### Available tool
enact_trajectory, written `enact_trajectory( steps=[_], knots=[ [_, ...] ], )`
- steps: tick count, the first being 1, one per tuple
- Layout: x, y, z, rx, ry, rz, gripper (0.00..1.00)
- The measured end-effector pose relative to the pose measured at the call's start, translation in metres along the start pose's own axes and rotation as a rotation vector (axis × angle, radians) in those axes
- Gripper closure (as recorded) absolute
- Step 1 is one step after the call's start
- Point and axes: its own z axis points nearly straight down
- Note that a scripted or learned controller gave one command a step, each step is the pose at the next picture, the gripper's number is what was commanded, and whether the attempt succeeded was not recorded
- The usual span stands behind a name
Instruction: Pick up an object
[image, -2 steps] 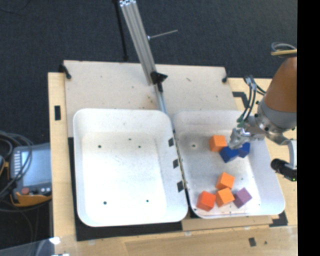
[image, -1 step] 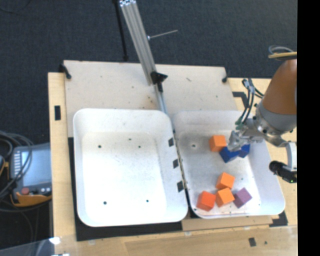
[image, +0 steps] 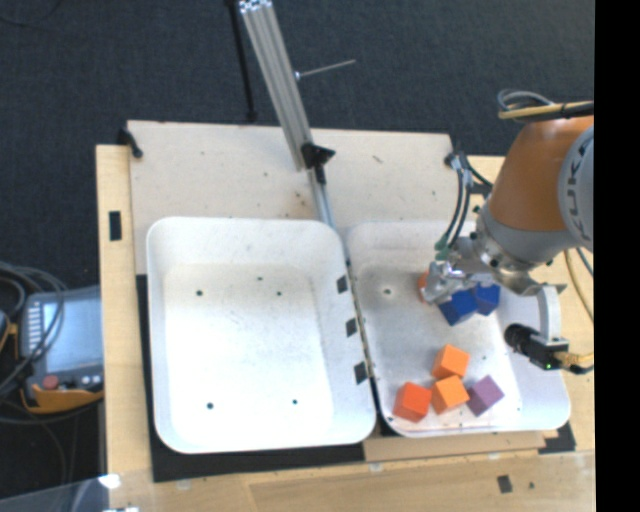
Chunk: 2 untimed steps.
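Where the claw (image: 447, 283) hangs — blue block (image: 466, 302) (tilted) just beside.

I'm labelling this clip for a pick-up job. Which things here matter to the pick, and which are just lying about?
Job: hand; blue blocks; orange blocks; purple block; right bin.
Lying about: left bin; metal rail; pendant.

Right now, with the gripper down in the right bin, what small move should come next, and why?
Probably a short straight lift. The gripper sits right at the blue block, apart from the orange blocks and purple block, so rising would show whether it grabbed anything.
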Motion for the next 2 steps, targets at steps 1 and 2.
enact_trajectory(
  steps=[1, 2],
  knots=[
    [0.054, 0.003, -0.014, -0.003, 0.000, -0.001, 1.00],
    [0.110, -0.001, -0.025, -0.002, 0.000, -0.001, 1.00]
  ],
)
